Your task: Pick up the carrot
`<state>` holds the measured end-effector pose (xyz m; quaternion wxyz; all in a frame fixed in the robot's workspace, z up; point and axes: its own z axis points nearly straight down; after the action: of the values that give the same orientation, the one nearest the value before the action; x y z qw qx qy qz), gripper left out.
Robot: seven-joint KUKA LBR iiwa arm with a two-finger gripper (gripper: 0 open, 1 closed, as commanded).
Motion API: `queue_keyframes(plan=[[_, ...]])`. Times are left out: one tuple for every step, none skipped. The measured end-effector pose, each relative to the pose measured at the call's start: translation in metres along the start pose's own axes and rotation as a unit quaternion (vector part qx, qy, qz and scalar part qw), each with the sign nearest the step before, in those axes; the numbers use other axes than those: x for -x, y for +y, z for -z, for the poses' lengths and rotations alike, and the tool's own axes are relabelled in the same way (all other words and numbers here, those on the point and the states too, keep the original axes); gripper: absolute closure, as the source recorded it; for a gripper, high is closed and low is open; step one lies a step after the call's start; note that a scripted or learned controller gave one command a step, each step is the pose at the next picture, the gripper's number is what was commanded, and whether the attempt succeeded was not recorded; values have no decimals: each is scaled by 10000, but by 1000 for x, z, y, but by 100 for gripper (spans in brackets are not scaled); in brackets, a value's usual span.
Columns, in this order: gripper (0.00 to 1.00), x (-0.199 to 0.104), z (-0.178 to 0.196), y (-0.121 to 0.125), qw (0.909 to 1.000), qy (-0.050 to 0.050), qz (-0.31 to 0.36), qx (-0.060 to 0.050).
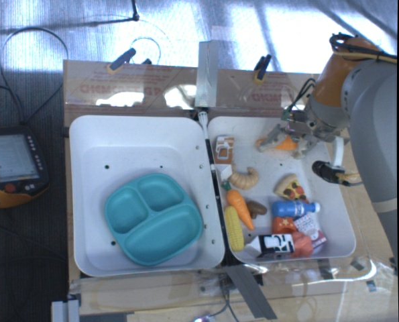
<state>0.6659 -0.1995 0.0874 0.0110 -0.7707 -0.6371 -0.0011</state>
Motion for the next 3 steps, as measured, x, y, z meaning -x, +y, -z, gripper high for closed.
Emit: queue_keyframes(plan=[[100, 4, 9, -2, 10000, -44, 11, -35], [0, 3, 9, -1, 10000, -43, 13, -19], [0, 4, 4, 4, 9984, 10, -567, -78]])
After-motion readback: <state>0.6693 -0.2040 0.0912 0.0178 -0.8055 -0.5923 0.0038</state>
